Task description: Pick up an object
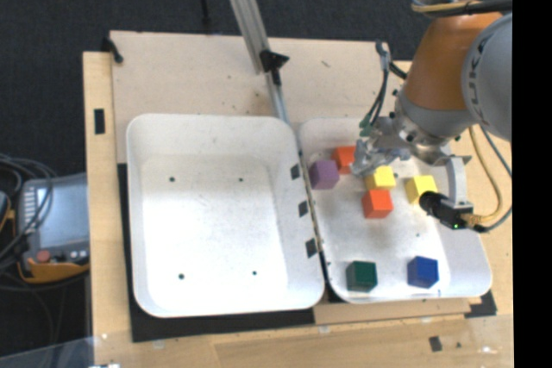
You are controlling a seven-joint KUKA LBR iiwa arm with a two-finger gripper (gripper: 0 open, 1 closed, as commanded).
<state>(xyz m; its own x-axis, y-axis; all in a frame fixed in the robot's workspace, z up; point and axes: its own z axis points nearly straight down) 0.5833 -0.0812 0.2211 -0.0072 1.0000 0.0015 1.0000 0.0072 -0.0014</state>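
The right bin (466,271) holds several small blocks. A purple block (324,174) lies at its left side, with an orange block (346,158) just behind it. A yellow block (381,178) and a second orange block (377,203) sit mid-bin. Another yellow block (421,187) lies further right. A green block (362,275) and a blue block (423,271) rest near the front wall. My gripper (369,161) hangs low between the rear orange block and the mid yellow block, right beside both.
The left bin (216,215) stands alongside on the wooden bench. A slanted aluminium post (246,9) rises behind the bins. Cables and a black connector (448,211) hang from the wrist over the right bin's right side.
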